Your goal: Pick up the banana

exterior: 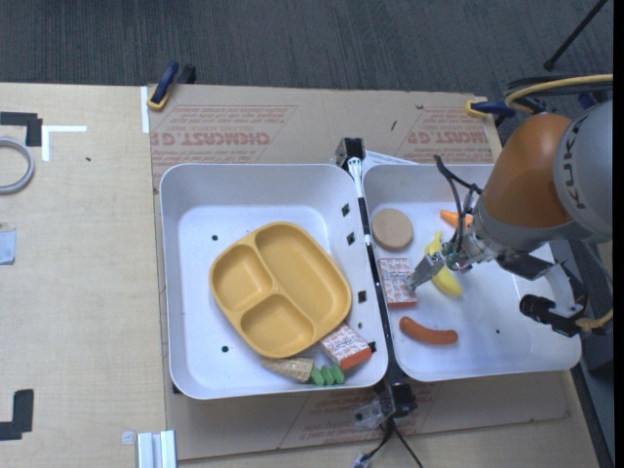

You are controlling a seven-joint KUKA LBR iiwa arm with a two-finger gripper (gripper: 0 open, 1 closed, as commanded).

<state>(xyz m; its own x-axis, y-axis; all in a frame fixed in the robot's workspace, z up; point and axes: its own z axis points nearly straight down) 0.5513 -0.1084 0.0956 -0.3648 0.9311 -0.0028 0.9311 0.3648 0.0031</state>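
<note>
Left bin (185,291): yellow divided plate (280,288), small carton (346,349), cracker (290,368), green piece (330,374) along its near wall. Right bin (507,354): claw (436,269) over banana (445,273), grip state cannot be told; sausage (429,333), round cookie (392,228), red packet (396,282), carrot (450,218).

The arm (531,178) hides part of the banana (447,281); its tool (434,266) is too small to read.
</note>
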